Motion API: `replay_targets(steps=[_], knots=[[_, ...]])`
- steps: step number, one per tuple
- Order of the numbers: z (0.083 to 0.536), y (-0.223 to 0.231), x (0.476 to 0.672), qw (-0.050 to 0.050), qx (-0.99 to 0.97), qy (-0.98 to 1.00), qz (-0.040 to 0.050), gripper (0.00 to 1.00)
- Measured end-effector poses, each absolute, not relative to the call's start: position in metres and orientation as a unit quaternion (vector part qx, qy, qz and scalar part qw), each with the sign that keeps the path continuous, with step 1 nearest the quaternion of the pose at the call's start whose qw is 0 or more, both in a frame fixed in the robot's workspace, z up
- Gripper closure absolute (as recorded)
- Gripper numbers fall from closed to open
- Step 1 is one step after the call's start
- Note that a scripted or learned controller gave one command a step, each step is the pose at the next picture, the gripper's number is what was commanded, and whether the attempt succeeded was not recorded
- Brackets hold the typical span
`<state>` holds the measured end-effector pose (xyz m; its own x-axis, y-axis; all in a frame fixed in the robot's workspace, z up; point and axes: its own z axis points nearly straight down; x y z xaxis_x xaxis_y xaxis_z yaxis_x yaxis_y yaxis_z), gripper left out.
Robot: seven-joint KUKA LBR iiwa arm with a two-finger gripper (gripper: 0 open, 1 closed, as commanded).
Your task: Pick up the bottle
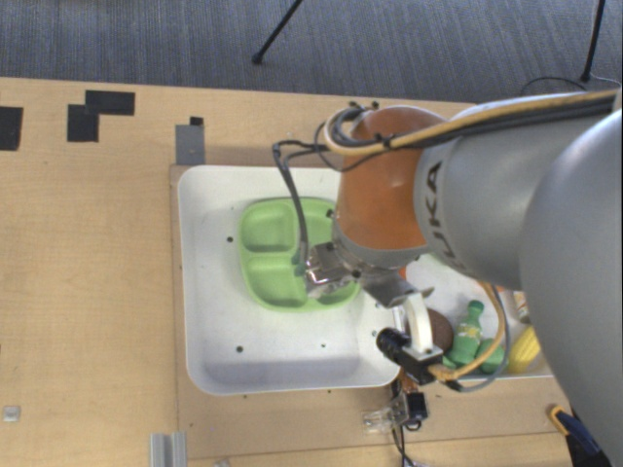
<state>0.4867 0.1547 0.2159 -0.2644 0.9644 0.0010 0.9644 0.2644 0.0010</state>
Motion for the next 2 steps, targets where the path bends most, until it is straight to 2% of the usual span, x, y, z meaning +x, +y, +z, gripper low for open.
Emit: replay_targets(steps=[1,2], knots=[[0.235,0.196,0.487,-0.001,-0.549,-0.836,-0.0011,1.0],[0.168,0.226,0.486,0.001,-0.555,-0.832,0.0004,1.0]])
